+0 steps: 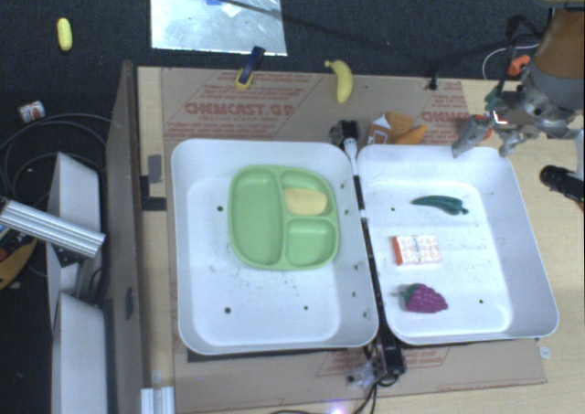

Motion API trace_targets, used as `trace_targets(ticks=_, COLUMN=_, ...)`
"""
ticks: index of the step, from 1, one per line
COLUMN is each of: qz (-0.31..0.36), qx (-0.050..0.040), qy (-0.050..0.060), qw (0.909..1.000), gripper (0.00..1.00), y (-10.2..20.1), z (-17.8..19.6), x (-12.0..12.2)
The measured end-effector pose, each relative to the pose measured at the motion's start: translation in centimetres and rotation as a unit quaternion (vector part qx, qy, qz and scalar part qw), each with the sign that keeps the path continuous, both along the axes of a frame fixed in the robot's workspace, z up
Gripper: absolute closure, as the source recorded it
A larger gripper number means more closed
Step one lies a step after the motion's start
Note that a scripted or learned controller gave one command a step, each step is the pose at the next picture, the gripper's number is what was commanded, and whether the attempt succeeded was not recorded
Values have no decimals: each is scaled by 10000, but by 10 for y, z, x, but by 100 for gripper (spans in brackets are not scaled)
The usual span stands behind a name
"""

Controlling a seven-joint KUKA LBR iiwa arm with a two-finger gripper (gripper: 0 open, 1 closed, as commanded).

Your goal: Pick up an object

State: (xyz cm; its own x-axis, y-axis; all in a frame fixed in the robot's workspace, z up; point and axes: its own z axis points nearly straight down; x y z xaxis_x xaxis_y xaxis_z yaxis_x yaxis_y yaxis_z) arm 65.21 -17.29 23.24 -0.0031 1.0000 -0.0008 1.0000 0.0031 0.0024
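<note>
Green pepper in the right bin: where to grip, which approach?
Likely best: grip the pepper across its thicker middle, coming straight down. It lies flat and long, running left-right in the bin's upper part, so the fingers should close across its narrow width, front to back. Bare floor surrounds it; the box lies well apart. The gripper sits at the bin's upper right rim.

The right bin (pixel 526 248) lies open from above, with a green pepper (pixel 441 205), a small packet (pixel 417 249) and a bunch of grapes (pixel 423 298) well apart, leaving bare floor between and around them. In the left bin (pixel 196 248) a green divided plate (pixel 281 217) fills the middle, with bare floor along the walls
</note>
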Motion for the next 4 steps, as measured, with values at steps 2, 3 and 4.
trace_targets(ticks=2, qz=-10, qx=0, qy=13, qw=10000, gripper=0, y=-13, z=-116, x=-28)
trace_targets(ticks=3, qz=9, qx=0, qy=-4, qw=10000, gripper=0, y=-24, z=-136, x=2)
trace_targets(ticks=4, qz=16, qx=10, qy=17, qw=10000, gripper=0, y=13, z=-149, x=-16)
